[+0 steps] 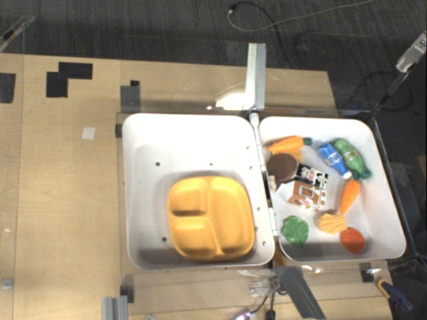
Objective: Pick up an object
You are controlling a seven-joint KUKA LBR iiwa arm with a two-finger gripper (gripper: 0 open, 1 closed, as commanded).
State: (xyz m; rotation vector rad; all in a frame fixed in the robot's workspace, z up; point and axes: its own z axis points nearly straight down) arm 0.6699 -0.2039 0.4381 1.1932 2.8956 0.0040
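Wooden bench (60, 199) with two white bins, candidate orange plastic toy carrot (349, 197) in crowded right-hand shallow white bin (390, 199), touching neighbours, so risk of double-grab or slip; claw state: cannot tell.

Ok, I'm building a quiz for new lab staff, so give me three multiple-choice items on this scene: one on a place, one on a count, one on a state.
1. Where does the yellow three-compartment plastic tray lie?
A. left white bin
B. right white bin
C. on the wooden bench

2. How many orange toy carrots are in the right bin?
A. none
B. two
C. five

3. How does the green plastic bottle lie?
A. standing upright
B. on its side
C. inside the tray

Answers: 1 A, the tray sits in the left bin. 2 B, one carrot lies near the far wall, another by the right side. 3 B, it lies flat beside the blue bottle.
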